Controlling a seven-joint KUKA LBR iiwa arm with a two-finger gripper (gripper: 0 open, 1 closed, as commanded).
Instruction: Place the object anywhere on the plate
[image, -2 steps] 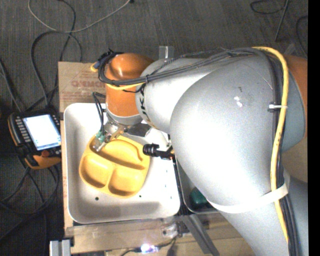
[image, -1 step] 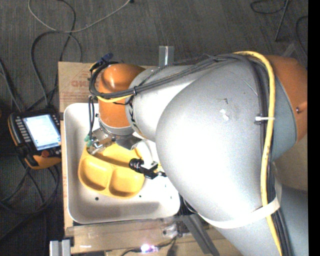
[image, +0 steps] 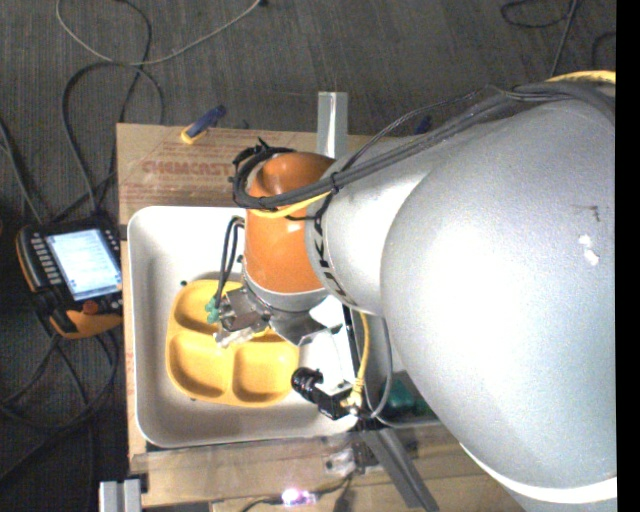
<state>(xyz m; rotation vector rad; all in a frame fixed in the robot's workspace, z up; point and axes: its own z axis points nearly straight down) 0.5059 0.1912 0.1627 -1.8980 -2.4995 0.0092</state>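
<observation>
Grey arm's 2-finger gripper (image: 232, 328), finger state unclear, hovers over yellow divided plastic plate (image: 205, 362) in white bin (image: 150, 300); release should be low, centred

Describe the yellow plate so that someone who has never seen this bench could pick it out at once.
Start at the shallow white bin on the left of the camera view. The yellow plastic plate lies on its floor, partly under the arm's orange band. It is the one yellow thing in the bin, with raised ridges dividing it into compartments.
</observation>
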